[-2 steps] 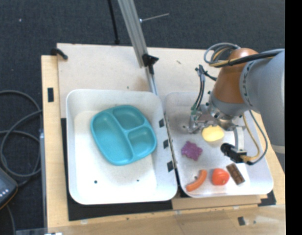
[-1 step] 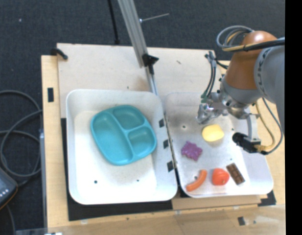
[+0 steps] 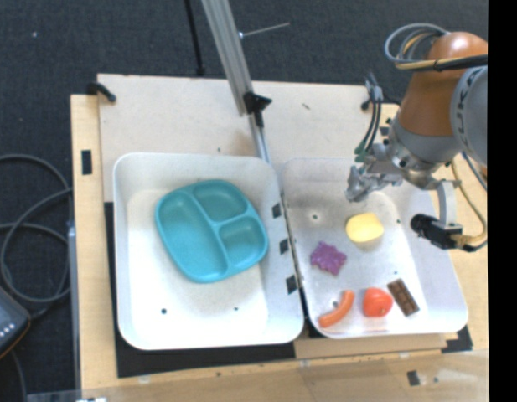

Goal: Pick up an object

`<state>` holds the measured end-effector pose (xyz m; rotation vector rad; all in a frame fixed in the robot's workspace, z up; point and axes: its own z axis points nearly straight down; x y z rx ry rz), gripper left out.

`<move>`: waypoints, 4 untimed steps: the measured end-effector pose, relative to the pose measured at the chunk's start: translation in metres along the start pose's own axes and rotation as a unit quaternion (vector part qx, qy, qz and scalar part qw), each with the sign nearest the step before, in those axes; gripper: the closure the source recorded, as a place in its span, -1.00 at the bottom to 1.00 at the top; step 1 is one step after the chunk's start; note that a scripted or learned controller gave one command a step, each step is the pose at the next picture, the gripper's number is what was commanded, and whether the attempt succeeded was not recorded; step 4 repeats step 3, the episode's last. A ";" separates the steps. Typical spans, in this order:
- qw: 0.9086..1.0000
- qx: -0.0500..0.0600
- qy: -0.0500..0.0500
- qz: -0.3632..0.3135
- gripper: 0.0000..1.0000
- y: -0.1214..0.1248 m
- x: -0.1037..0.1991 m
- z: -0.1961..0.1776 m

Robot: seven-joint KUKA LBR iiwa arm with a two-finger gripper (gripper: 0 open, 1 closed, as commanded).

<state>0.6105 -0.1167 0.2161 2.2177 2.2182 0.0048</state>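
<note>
The right bin [image 3: 426,258] holds a pale yellow lump [image 3: 364,229], a purple grape cluster [image 3: 328,258], an orange carrot-like piece [image 3: 338,307], a red tomato [image 3: 376,302] and a brown chocolate bar [image 3: 402,297]. My gripper [image 3: 359,187] hangs over the back of this bin, just above and slightly left of the yellow lump. Nothing shows between its fingers.
The left bin [image 3: 141,308] holds a teal divided plate [image 3: 211,229]. A metal pole [image 3: 229,44] slants up from the bins' back edge. Cables lie on the dark floor at left. The arm's orange band [image 3: 438,74] sits at upper right.
</note>
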 end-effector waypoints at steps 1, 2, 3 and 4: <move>1.000 0.002 0.001 -0.002 1.00 -0.015 0.047 -0.015; 1.000 0.002 0.002 -0.004 1.00 -0.029 0.097 -0.028; 1.000 0.003 0.002 -0.004 1.00 -0.053 0.155 -0.025; 1.000 0.003 0.002 -0.004 1.00 -0.053 0.155 -0.025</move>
